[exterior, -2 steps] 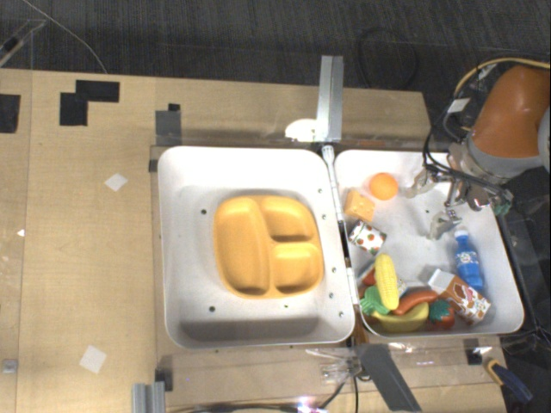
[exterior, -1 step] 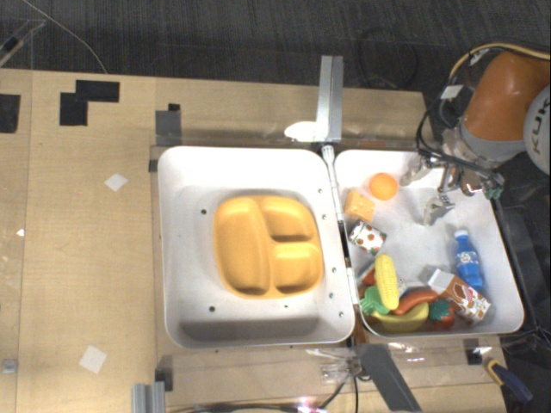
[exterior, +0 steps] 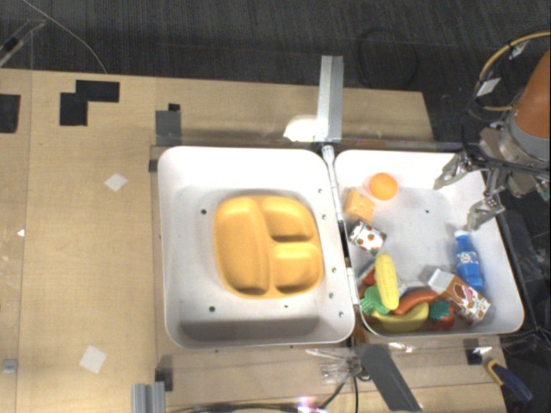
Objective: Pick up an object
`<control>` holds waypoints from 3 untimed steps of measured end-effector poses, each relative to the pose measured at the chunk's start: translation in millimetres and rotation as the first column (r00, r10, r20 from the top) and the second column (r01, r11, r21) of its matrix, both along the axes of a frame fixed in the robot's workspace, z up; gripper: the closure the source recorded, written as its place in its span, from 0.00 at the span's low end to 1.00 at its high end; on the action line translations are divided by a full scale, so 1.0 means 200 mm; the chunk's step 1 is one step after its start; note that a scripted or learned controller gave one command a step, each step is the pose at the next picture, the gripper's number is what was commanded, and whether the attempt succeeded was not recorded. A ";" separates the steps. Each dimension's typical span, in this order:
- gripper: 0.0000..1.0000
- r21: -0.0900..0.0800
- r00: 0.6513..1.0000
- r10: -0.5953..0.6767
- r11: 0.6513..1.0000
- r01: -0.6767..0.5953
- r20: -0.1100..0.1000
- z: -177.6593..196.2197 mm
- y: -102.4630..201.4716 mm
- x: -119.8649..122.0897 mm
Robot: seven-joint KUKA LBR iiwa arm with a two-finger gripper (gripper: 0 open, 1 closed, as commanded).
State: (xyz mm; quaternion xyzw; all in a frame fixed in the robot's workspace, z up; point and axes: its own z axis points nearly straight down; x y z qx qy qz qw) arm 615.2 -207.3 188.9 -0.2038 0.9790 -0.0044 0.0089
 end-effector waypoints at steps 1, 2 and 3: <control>0.00 0.007 0.961 -0.276 0.961 0.276 -0.005 -0.50 0.01 0.09; 0.00 0.007 0.949 -0.314 0.949 0.314 -0.007 -0.42 0.01 0.29; 0.00 0.007 0.949 -0.314 0.949 0.314 -0.007 -0.42 0.01 0.28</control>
